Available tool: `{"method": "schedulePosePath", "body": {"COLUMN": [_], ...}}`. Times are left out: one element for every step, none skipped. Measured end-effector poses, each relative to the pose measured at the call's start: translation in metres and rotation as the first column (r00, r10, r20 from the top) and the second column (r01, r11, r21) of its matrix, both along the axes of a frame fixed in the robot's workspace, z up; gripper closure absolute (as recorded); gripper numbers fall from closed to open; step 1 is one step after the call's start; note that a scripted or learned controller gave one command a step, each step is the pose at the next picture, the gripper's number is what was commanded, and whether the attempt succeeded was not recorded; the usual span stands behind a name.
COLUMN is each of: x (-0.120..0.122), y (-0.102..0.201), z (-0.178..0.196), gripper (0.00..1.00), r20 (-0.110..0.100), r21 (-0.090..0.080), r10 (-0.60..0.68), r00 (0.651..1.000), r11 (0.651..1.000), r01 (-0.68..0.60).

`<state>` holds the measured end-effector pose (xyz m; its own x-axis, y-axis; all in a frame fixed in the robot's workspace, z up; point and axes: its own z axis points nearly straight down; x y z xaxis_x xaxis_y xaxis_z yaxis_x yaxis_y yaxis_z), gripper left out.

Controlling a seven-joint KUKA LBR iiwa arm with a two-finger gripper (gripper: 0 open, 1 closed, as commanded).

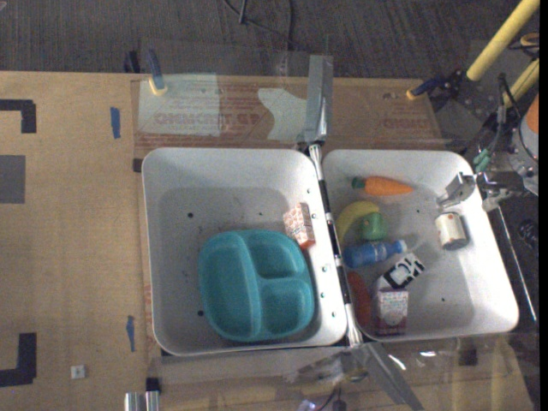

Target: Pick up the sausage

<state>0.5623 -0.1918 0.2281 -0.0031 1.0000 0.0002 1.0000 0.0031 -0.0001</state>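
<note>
The sausage [360,296] is a dark red, elongated piece lying against the left wall of the right bin [479,315], near its front. A juice box [391,308] partly hides its lower end. My gripper [456,192] hangs at the right bin's far right side, above and slightly behind a small silver can [451,230]. It is well apart from the sausage, with nothing seen in it.
The right bin also holds a carrot [384,186], a banana [355,217] with a green piece [372,226], a blue bottle [373,253] and a black-and-white item [404,271]. The left bin [171,187] holds a teal divided plate [255,284] and a small carton [299,225].
</note>
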Motion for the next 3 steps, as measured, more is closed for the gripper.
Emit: {"method": "schedulePosePath", "body": {"x": [-0.012,-0.054,-0.082], "y": [-0.032,-0.032,-0.003], "z": [0.079,-0.047,-0.140], "gripper": [0.00,0.00,0.00], "r20": [0.004,-0.002,0.003], "r21": [-0.003,0.001,0.001], "r10": [0.145,-0.336,-0.468], "r00": [0.989,0.942,0.884], "r11": [0.989,0.942,0.884], "r01": [-0.145,0.336,0.468]}}
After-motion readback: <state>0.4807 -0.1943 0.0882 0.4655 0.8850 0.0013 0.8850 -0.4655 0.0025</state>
